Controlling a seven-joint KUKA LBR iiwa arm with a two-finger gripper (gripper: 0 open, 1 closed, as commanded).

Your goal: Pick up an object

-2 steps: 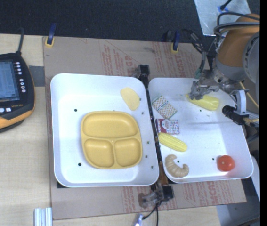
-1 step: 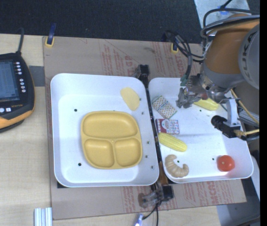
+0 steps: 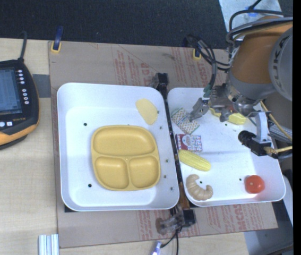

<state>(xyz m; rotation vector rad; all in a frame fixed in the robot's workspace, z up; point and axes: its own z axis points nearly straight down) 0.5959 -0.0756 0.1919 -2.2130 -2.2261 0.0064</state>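
My gripper (image 3: pixel 212 112) hangs low over the far part of the right bin (image 3: pixel 230 195), with its fingers apart and only white bin floor between them. Its left finger (image 3: pixel 198 110) stands just right of a checkered packet (image 3: pixel 185 122). A small yellow piece (image 3: pixel 237 119) lies by the right finger. Nearer the front of this bin lie a red-and-white card (image 3: pixel 188 142), a corn cob (image 3: pixel 194 160), a croissant (image 3: pixel 199 187) and a red tomato (image 3: pixel 254 184).
The left bin (image 3: pixel 70 142) holds a yellow divided plate (image 3: pixel 125 156) and a pale yellow oval chip (image 3: pixel 147 111). A tablet (image 3: pixel 4 102) lies on the bench at far left. Black cabling and a clamp (image 3: pixel 254 141) hang from the arm at the right.
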